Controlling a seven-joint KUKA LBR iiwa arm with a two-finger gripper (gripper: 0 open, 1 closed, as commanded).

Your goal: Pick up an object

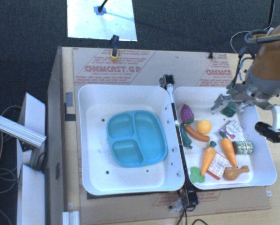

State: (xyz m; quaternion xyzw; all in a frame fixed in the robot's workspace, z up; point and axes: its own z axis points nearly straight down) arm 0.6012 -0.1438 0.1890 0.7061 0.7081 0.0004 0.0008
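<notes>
The right bin (264,172) holds several toy foods: purple grapes (187,112), a yellow-orange ball (204,126), a red sausage (197,134), a dark green cucumber (184,138), two carrots (207,158) (229,151), a pink and white packet (231,129), a small green can (244,147), a red and white box (218,166), a brown drumstick (235,172) and a green leaf (196,175). My gripper (230,104) hangs over the bin's far right part. A small dark green object (230,110) shows right under it; whether it is gripped is unclear.
The left bin (95,125) holds a blue divided plate (136,138). A black rail (175,125) runs between the two bins. The arm (268,62) comes in from the upper right, and a black part (270,132) juts over the right bin's right edge.
</notes>
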